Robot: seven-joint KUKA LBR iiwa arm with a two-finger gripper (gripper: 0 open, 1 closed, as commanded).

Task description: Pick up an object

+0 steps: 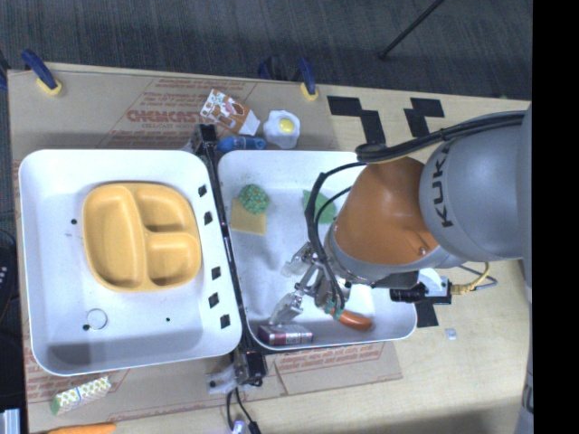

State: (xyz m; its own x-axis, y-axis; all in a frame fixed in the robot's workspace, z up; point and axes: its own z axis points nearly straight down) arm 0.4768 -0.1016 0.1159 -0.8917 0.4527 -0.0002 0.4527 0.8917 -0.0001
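Gripper [294, 287] low in the right bin [271, 165], near its front wall, fingers [288, 309] spread apart with nothing between them. Nearest candidates: a dark red cylinder [285, 336] lying flat against the front wall, just below the fingertips, and an orange carrot-like piece [355, 318] beside it, partly under the wrist.

Judged the best way to finish the step: pick 1 target and commit. For the cylinder, turn the fingers across its short axis, not along its length. Lower straight down, staying clear of the bin wall so no finger lands on the rim. Close only once both pads flank the body. Lift slowly, since a round thing may well roll out.

Counted: 2 white bins. In the left bin [36, 242], 1 yellow tray [118, 242] with 3 compartments. In the right bin, 5 things: 1 green knobbly ball [254, 197], 1 yellow block [246, 220] under it, 1 green piece [325, 208] half hidden by the arm, plus the cylinder and the orange piece. On the bench behind, 1 printed packet [222, 108], 1 blue item [241, 143], 1 yellow-and-white item [283, 127].
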